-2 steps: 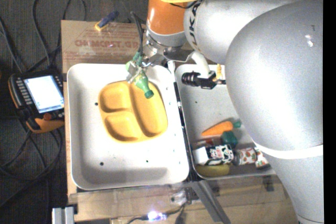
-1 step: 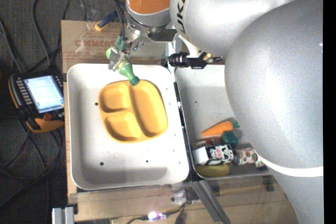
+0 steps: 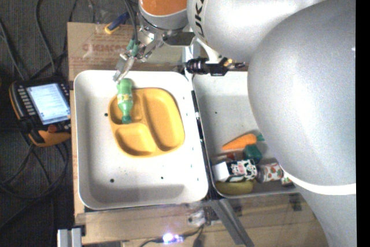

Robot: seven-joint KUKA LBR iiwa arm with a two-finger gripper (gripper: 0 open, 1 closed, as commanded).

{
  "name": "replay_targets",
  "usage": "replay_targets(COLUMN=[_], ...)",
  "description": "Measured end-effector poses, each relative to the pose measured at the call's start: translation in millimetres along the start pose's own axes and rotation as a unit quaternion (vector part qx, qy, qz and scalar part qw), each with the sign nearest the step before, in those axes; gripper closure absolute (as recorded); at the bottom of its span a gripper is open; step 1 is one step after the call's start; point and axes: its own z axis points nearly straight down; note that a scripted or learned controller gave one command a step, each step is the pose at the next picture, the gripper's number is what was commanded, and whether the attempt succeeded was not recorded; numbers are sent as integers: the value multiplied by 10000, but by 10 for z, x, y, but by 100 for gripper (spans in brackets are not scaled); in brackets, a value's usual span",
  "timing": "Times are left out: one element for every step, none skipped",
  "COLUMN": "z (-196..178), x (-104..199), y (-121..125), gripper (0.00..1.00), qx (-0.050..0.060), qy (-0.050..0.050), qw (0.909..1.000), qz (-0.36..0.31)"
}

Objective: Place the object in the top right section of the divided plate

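A yellow divided plate (image 3: 156,124) lies in the left white bin (image 3: 92,182). A green bottle (image 3: 125,102) rests lying down in the plate's section at the upper left of the picture, its cap end toward the bin's far wall. My gripper (image 3: 128,65) hangs just beyond the bottle's far end, over the bin's far rim. It is open, its two thin fingers (image 3: 121,71) are spread, and nothing is between them. The bottle lies free on the plate.
The right bin (image 3: 222,101) holds a carrot (image 3: 240,142), a dark green item (image 3: 252,152), a cow-patterned carton (image 3: 238,169), a small can (image 3: 269,172) and a yellow fruit (image 3: 234,187) at its near end. The arm's bulk covers much of that bin. A teach pendant (image 3: 43,104) sits left of the bench.
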Motion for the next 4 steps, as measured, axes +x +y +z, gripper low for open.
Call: replay_targets(z=[-891, -1226, -1641, -1639], x=[32, -26, 162, 164], y=[-90, 17, 189, 189], gripper=[0, 0, 0, 0], qx=[0, 11, 14, 17], qy=[3, -4, -3, -5], qw=[9966, 9442, 8905, 8905], qz=[822, 3293, 4550, 4551])
